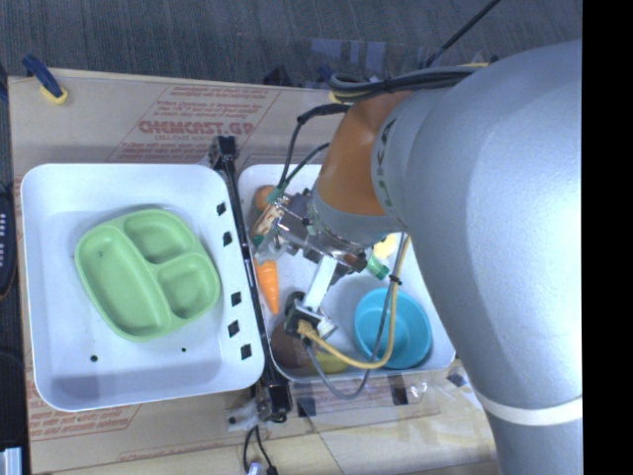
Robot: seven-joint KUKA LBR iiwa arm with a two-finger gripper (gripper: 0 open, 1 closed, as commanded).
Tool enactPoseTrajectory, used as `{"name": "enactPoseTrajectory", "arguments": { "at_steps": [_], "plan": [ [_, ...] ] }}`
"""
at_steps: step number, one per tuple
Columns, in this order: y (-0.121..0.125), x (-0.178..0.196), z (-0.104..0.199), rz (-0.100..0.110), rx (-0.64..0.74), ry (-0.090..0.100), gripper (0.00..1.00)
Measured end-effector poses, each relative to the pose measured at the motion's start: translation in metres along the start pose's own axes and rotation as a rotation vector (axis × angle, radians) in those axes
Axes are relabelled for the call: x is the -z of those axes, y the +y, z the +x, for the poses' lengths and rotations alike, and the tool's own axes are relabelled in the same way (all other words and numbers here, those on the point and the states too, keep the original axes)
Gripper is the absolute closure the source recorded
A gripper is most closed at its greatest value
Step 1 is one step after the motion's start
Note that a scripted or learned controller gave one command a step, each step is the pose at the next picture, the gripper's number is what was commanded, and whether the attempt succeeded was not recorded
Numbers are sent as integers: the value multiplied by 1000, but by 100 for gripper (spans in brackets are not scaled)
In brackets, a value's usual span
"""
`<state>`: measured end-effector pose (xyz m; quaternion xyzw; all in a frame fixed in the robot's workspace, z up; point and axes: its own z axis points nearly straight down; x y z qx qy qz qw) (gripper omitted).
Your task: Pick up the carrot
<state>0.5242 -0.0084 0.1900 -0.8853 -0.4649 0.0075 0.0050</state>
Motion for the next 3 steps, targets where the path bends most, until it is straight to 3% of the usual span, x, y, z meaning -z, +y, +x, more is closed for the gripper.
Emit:
{"name": "enactPoseTrajectory", "arguments": {
  "at_steps": [2,3],
  "plan": [
    [0,0,0,0,0,0,0],
    [50,-97,-69,-2,-96,2,0]
  ]
}}
